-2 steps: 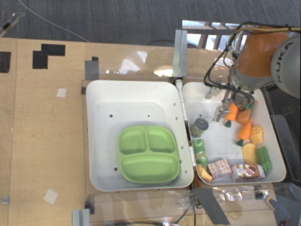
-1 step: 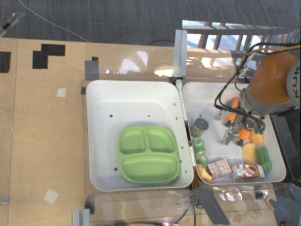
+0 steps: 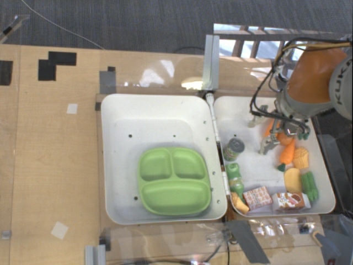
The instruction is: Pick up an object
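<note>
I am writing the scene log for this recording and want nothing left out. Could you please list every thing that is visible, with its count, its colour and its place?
bins: 2, white, side by side on the bench
divided plate: 1, green, in the left bin
can: 1, grey, right bin, near its left wall
bottle: 1, green, right bin, below the can
banana: 1, yellow, right bin, bottom left corner
small box: 1, red and white, right bin, bottom edge
carton: 1, white and red, right bin, bottom right
carrot: 1, orange, right bin, beside the gripper
corn piece: 1, yellow, right of the carrot
lemon-like item: 1, yellow, above the carton
green vegetable: 1, right bin, right wall
arm: 1, grey with orange band, over the right bin
gripper: 1, metal, low in the right bin
</note>
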